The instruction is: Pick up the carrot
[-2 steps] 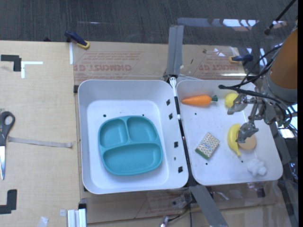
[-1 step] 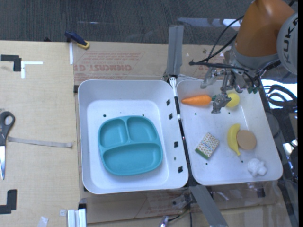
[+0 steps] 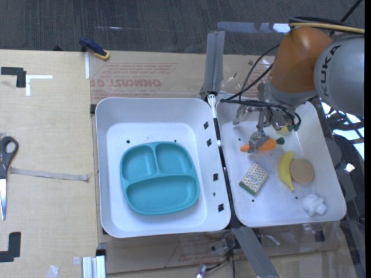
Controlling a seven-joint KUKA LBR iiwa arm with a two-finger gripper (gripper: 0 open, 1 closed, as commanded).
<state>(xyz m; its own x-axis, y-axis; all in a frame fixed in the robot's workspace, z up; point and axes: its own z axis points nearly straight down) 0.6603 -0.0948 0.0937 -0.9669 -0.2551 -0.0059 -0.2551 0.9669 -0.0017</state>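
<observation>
Right beneath gripper (image 3: 259,138): carrot (image 3: 264,146).

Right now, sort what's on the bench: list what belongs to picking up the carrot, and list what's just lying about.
Belongs to the job:
- carrot, in the right bin
- gripper, down at the carrot

Just lying about:
- banana
- round tan disc
- patterned packet
- white crumpled lump
- teal divided plate in the left bin
- scissors on the bench

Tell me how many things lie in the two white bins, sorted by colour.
Orange: 1, the carrot, under the gripper
Yellow: 1, the banana
Tan: 1, a round disc
White: 1, a crumpled lump
Patterned: 1, a small packet
Teal: 1, the divided plate
Total: 6
</observation>
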